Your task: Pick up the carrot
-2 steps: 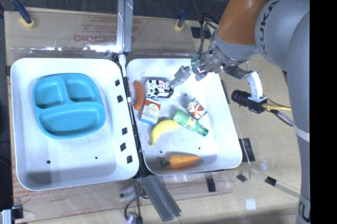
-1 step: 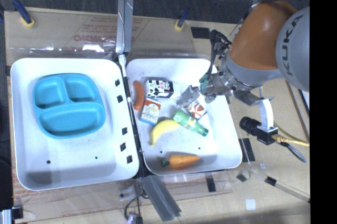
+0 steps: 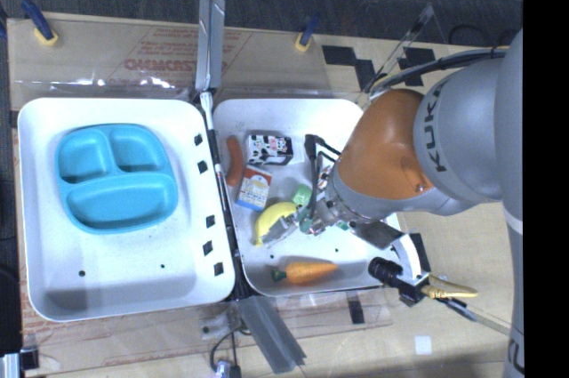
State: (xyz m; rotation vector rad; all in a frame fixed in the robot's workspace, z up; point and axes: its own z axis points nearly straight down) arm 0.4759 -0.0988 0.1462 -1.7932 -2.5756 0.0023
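Note:
The orange carrot (image 3: 307, 272) with a green stub lies flat near the front wall of the right bin (image 3: 293, 111). My gripper (image 3: 298, 225) hangs low over the middle of that bin, just above and behind the carrot, right beside the yellow banana (image 3: 271, 218). The carrot lies apart from the gripper. The orange wrist band and grey arm cover the bin's right half.
Also in the right bin are a red sausage (image 3: 234, 160), a black-and-white box (image 3: 268, 148), a small red-and-white carton (image 3: 253, 189) and a green piece (image 3: 303, 195). The left bin (image 3: 36, 216) holds a blue divided plate (image 3: 116, 176).

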